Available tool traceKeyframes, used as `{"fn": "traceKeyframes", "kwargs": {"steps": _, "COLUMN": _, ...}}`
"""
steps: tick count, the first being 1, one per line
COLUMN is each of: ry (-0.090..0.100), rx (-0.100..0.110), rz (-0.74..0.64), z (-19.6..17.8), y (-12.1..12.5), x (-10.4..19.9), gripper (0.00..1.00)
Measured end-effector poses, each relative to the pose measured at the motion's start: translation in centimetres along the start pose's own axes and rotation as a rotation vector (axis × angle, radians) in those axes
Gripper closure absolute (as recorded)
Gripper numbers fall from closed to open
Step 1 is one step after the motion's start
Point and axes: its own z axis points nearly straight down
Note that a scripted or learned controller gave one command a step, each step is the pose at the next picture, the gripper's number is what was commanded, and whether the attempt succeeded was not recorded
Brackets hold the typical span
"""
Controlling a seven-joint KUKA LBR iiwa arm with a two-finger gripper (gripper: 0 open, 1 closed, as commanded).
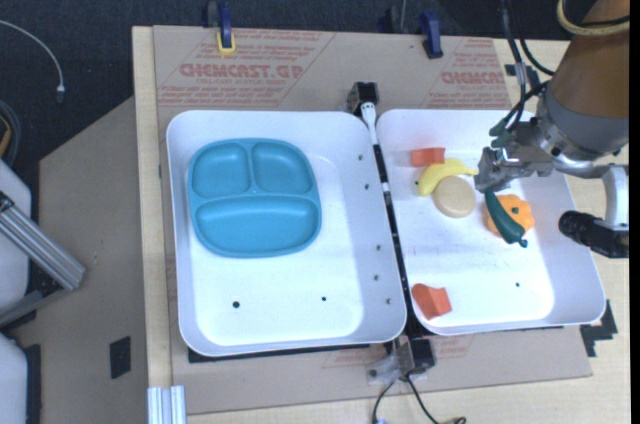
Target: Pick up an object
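Observation:
The right bin (560,297) holds several small items. An orange-red block (427,156) lies near its back, with a yellow banana (438,175) and a beige round piece (454,198) just in front of it. An orange carrot with a green top (508,215) lies right of those, and a second orange-red block (432,299) sits near the front left corner. My gripper (493,172) hangs over the right bin, just above the carrot's upper end and right of the banana. Nothing is visibly held in it.
A blue divided plate (255,195) lies in the left bin (290,312). The grey arm with its orange band (590,62) comes in over the right bin's back right corner. Clamps (225,27) hold the cardboard at the back edge.

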Motion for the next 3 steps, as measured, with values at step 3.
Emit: {"fn": "traceKeyframes", "kwargs": {"steps": 3, "ry": 0.004, "rx": 0.006, "rz": -0.005, "z": -1.0, "y": 0.7, "x": 16.8, "gripper": 1.00}}
